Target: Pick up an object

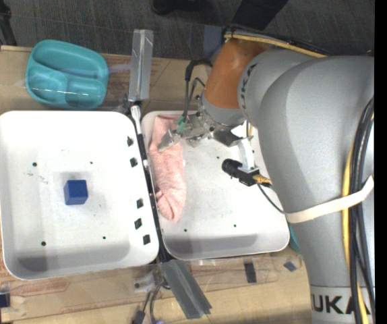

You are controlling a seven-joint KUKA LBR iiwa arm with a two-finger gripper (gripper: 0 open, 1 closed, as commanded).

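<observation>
Crumpled pink cloth (167, 174), right bin (227, 238)

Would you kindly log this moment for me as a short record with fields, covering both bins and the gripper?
left bin: holds one blue cube, left of centre
right bin: holds a pink cloth, lying along its left wall
gripper: low over the cloth's upper end, at the right bin's top left
grasp: cannot tell
outside the bins: teal tray on the bench, above the left bin

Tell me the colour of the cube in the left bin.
Blue: the cube shows plainly in the camera view.
</observation>
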